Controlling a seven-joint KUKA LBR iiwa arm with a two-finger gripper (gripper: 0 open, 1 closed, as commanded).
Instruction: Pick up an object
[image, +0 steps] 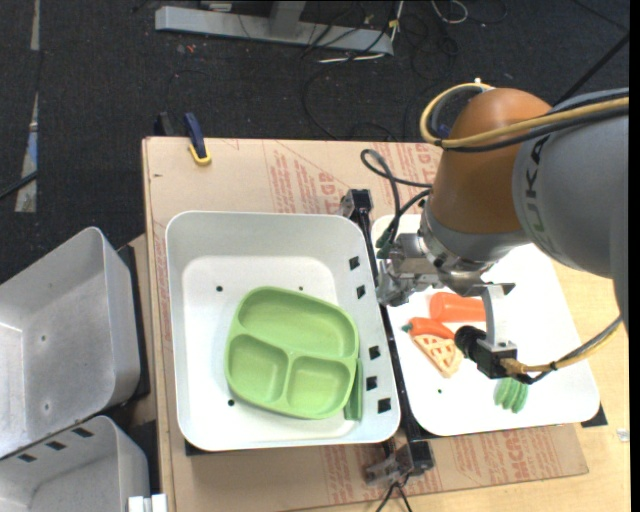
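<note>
A light green divided plate (292, 352) lies in the left bin (200, 250). The right bin (560, 400) holds an orange carrot-like piece (457, 306), a smaller orange piece (430, 327), a tan waffle-like wedge (440, 353) and a small green toy (512, 393). My gripper (397, 283) hangs under the grey and orange wrist at the right bin's left edge, just left of the orange pieces. The wrist hides most of it.
The black divider (380, 330) between the bins runs right beside the gripper. A cable (560, 362) loops from the arm over the right bin. Grey tubs (60, 330) stand to the left of the bench.
</note>
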